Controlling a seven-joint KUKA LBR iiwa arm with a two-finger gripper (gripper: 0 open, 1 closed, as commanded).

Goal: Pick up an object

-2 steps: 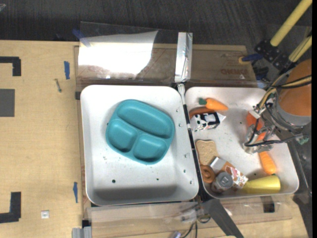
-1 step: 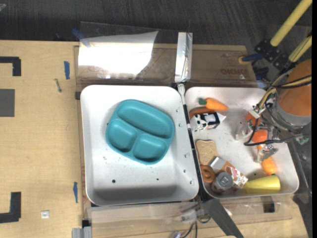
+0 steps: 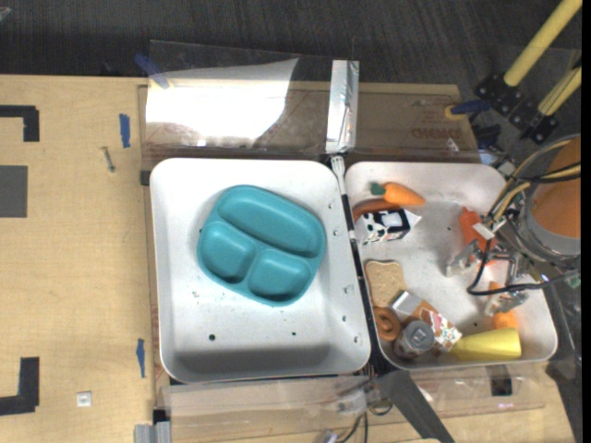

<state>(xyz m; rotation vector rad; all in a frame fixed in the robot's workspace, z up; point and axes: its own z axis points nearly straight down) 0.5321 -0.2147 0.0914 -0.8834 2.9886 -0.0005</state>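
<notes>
The right bin point(image 3: 434, 178) holds several toy foods. A carrot point(image 3: 399, 194) lies at its back left, with a black-and-white toy point(image 3: 388, 224) just in front of it. A slice of toast point(image 3: 383, 276) sits at the left wall. Toward the front are a brown donut point(image 3: 383, 321), a small can point(image 3: 414, 338) and a yellow wedge point(image 3: 486, 343). My gripper point(image 3: 471, 252) is low over the right half of this bin, beside a small orange piece point(image 3: 472, 224). Cables partly hide it.
The left bin point(image 3: 175, 321) carries a teal divided plate point(image 3: 261, 243). A small silver block point(image 3: 402, 301) and a colourful packet point(image 3: 442, 329) lie among the front toys. The arm's orange band point(image 3: 563, 209) overhangs the right bin's right wall. Yellow poles point(image 3: 545, 30) stand at the back right.
</notes>
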